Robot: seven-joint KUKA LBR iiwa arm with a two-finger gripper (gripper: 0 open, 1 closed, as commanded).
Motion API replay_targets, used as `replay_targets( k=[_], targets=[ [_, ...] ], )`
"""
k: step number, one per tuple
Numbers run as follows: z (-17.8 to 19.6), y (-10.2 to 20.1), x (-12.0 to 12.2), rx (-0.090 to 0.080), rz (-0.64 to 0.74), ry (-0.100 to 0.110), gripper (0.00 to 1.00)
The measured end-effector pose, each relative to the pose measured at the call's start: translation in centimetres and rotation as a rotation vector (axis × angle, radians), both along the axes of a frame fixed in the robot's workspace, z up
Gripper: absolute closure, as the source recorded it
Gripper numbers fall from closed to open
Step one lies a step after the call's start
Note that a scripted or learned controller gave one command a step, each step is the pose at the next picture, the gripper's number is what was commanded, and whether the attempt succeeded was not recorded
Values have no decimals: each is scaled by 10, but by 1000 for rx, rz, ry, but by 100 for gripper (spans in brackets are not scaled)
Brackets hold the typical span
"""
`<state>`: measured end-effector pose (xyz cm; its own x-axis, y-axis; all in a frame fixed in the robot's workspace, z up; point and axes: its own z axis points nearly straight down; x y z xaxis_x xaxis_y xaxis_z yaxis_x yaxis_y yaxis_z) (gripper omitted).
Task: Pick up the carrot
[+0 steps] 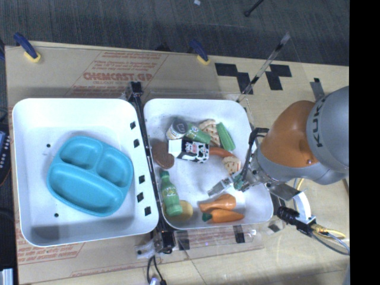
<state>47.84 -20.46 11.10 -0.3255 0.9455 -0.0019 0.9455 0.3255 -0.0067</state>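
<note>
Two orange carrots with green tops lie side by side at the front right of the right bin (155,113): one carrot (218,203) and, closer to the front wall, a second carrot (227,217). A smaller orange piece (221,153) lies further back, beside a cow-patterned box (195,150). My gripper (229,181) hangs low in the right bin, just behind and slightly above the upper carrot and apart from it. The grey and orange arm (291,147) comes in over the bin's right wall. Nothing is visibly held.
The right bin also holds a green bottle (171,196), a brown disc (161,154), a small can (177,129), a green vegetable (225,135) and a yellowish piece (186,208). In the left bin lies a blue divided plate (90,174).
</note>
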Motion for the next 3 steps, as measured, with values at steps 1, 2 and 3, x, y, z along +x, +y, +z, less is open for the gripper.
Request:
replay_targets(
  k=[1, 2, 3],
  targets=[
    [-19, 8, -2, 8, 240, 2, 0],
    [-9, 8, -1, 8, 250, 4, 100],
    [76, 84, 0, 6, 112, -5, 100]
  ],
)
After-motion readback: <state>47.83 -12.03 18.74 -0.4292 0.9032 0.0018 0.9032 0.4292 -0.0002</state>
